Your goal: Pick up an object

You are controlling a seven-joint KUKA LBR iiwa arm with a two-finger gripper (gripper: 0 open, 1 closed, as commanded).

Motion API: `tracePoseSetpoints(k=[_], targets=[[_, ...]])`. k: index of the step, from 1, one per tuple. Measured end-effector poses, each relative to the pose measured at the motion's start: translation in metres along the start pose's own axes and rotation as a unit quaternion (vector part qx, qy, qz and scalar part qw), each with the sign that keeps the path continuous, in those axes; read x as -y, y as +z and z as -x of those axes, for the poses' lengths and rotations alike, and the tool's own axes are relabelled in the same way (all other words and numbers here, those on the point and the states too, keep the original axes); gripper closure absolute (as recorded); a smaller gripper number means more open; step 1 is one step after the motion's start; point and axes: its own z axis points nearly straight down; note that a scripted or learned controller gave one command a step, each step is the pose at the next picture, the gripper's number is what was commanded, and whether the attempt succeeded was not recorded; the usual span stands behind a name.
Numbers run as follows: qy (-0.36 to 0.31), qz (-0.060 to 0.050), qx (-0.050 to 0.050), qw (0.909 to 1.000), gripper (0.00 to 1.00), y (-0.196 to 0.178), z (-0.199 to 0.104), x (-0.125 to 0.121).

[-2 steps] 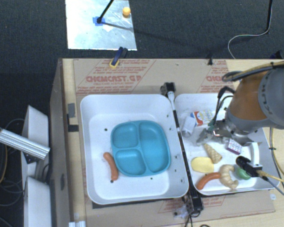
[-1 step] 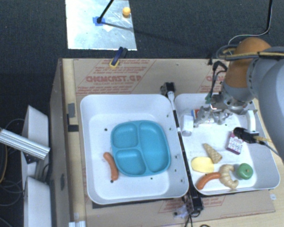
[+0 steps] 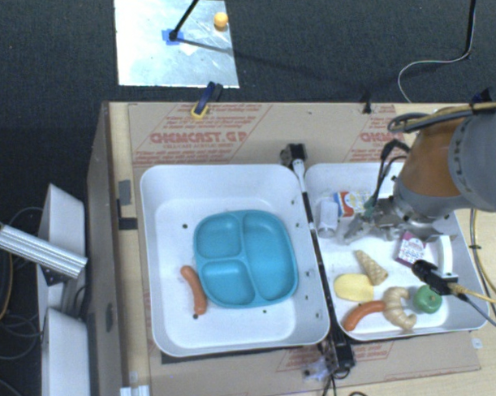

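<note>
Leftmost, the left shallow white plastic bin (image 3: 164, 237) holds an orange toy sausage (image 3: 194, 289) near its front-left corner, lying just beside a light blue three-compartment plastic plate (image 3: 245, 257) that sits in the middle of that bin. Across the black divider strip, the right shallow white bin (image 3: 338, 328) carries the rest. By its left wall, toward the back, lies a small white packet with red and blue print (image 3: 339, 206). Further forward lies a tan ridged cone (image 3: 370, 266), and just in front of it a yellow lemon-shaped toy (image 3: 353, 288). Along the front edge lie a second orange sausage (image 3: 364, 314), touching a knobbly beige ginger-root toy (image 3: 397, 306), with a round green toy (image 3: 428, 300) just beside that. A small purple and white card (image 3: 411, 248) lies near the right wall. The grey arm with its orange band reaches in from the right, its gripper (image 3: 369, 222) low over the bin's back half, near the packet; whether it is wide, narrow or holding anything cannot be told.
</note>
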Motion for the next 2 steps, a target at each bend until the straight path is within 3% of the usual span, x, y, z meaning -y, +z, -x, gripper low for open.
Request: tracePoseSetpoints(k=[1,2], targets=[[-0.001,0.002,0.0,1.0,0.0,-0.001,-0.024,-0.089],[-0.003,0.003,0.001,1.0,1.0,-0.012,-0.024,-0.09]])
